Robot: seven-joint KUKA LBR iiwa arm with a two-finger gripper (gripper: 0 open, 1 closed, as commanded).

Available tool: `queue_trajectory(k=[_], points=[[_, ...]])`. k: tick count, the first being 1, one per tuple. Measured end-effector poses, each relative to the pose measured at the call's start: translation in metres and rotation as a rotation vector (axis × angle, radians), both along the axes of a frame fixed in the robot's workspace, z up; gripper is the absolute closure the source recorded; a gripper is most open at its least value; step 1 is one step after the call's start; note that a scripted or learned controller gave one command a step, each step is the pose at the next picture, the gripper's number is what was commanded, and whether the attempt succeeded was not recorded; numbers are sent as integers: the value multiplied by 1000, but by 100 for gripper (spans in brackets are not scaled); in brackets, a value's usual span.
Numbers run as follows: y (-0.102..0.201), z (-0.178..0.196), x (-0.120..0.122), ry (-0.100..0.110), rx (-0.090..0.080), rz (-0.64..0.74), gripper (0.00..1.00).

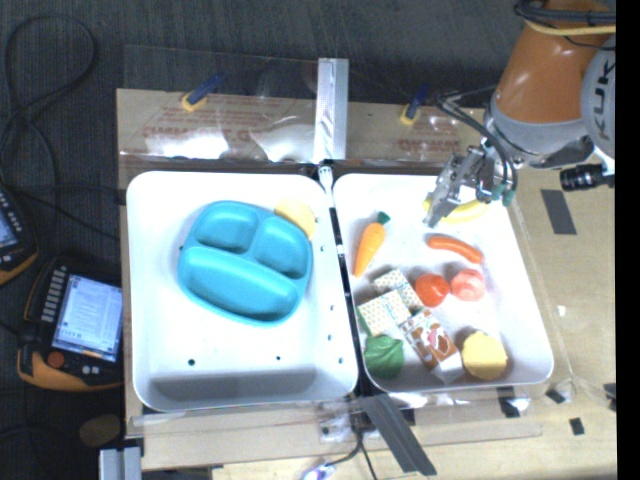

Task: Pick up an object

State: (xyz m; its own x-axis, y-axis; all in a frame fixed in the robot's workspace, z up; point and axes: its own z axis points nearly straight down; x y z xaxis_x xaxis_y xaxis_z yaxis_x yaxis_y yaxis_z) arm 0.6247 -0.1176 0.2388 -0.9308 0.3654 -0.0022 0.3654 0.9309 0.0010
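Observation:
My gripper (463, 200) hangs over the far right part of the right bin (530, 298), shut on a yellow banana (457, 211) that sticks out on both sides of its fingertips. Just below it an orange-red sausage (455, 247) lies on the bin floor. Elsewhere in that bin are a carrot (368, 246), a red tomato (432, 288), a pink-red ball (467, 284), two patterned boxes (390, 305) (432, 340), a green piece (382, 354) and a yellow block (484, 356).
The left bin (160, 368) holds a blue divided plate (245, 258) with a small yellow piece (296, 216) at its far right edge. A raised ridge (340, 268) separates the bins. A handheld pendant (70, 323) lies off the bench on the left.

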Motion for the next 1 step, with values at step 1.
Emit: queue_trajectory(k=[1], points=[[40, -55, -19, 2, 0, -316, 100]])
